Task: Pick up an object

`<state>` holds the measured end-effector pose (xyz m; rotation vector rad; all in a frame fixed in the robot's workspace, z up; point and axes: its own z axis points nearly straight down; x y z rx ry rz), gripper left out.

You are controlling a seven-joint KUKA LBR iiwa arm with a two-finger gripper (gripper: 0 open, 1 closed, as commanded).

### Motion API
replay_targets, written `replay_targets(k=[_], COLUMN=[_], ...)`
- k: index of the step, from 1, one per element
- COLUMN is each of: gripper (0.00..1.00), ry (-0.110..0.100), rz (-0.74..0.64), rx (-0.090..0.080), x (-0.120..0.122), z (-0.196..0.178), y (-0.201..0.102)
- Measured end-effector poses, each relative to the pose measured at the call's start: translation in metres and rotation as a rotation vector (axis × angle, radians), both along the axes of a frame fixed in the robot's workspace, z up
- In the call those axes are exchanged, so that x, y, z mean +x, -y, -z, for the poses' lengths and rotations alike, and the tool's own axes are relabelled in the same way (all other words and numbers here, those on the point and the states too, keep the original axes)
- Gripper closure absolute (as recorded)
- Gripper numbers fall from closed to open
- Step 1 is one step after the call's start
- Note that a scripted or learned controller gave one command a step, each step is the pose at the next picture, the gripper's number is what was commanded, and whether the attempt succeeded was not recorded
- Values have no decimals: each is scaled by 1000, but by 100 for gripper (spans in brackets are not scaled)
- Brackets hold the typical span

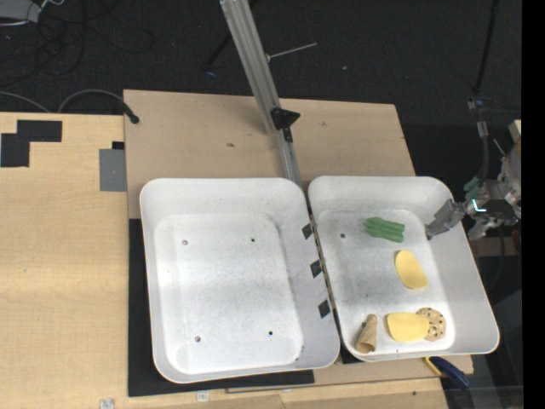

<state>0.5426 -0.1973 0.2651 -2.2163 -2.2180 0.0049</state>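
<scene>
A pale wooden bench point(60, 254) fills the left of the camera view, with a raised tan board point(204, 135) behind the bins; a grey aluminium rail point(255, 71) slants down from the top centre toward the seam between them, with a black bracket point(284, 118) partway along it.

The left bin point(170, 203) sits on the tan board and a dark mat, its floor showing small dark dots; it lies just beside the right bin point(400, 190), the two rims meeting along a line marked by three small black clips point(316, 267).

The objects lie in the right bin; a green piece point(385, 228) rests in the upper middle of its floor, lying roughly crosswise; below and slightly right of it lies a yellow oval slice point(410, 269), apart from the green piece; near the front wall a tan cone point(368, 334) lies tilted, with a second yellow piece point(406, 327) just beside it to the right, and a round speckled cookie point(433, 323) touching that yellow piece on its right side.

The gripper point(444, 220) shows at the right bin's far right rim, above and right of the green piece and not touching any object; it is dark and small in the view, so whether the claw is apart or together cannot be told; nothing is seen in it.
</scene>
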Motion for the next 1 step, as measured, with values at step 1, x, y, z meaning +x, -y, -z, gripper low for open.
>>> replay_targets(k=[1], gripper=[0], ry=[4], rz=[1], rx=[-1], x=[1], z=[-2], y=[0])
